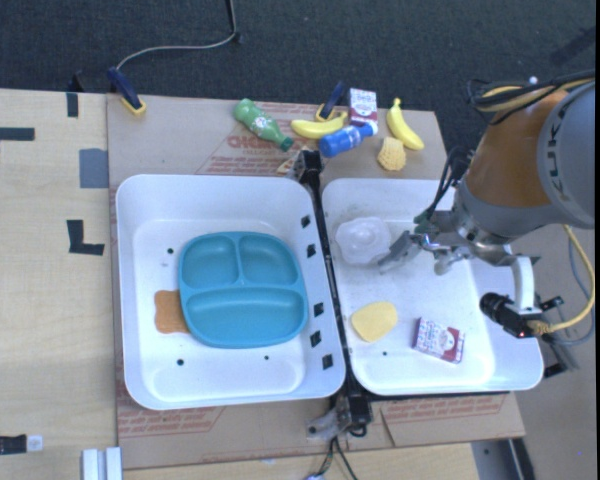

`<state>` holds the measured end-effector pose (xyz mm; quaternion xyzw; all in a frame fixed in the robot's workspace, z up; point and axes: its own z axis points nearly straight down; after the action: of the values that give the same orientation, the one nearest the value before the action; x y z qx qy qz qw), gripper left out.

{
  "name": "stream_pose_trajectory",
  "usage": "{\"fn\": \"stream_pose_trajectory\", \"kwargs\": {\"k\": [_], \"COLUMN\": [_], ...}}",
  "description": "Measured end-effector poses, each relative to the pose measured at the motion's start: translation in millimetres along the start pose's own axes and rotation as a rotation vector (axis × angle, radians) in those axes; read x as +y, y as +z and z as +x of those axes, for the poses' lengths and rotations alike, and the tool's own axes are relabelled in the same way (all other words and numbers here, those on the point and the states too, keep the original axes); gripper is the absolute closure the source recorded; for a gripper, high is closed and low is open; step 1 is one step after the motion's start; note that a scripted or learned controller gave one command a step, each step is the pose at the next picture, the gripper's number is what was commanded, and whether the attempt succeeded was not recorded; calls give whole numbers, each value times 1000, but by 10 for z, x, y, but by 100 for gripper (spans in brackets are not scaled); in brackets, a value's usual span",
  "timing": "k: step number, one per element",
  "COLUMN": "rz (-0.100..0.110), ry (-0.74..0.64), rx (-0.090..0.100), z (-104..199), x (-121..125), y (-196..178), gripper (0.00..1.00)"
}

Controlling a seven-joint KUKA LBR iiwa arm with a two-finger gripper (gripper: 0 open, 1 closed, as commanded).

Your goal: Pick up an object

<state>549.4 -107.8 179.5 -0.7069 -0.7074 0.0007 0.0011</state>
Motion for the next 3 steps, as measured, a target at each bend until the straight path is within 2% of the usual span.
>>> {"fn": "stream_pose_trajectory", "kwargs": {"k": [1, 2, 3], "rz": [-8, -10, -2], "ry": [1, 2, 2], "rx": [-1, -2, -1], "z": [-85, -85, -546], "x": [-415, -405, -657], "y": [924, 824, 320], "gripper": [0, 100, 100]}}
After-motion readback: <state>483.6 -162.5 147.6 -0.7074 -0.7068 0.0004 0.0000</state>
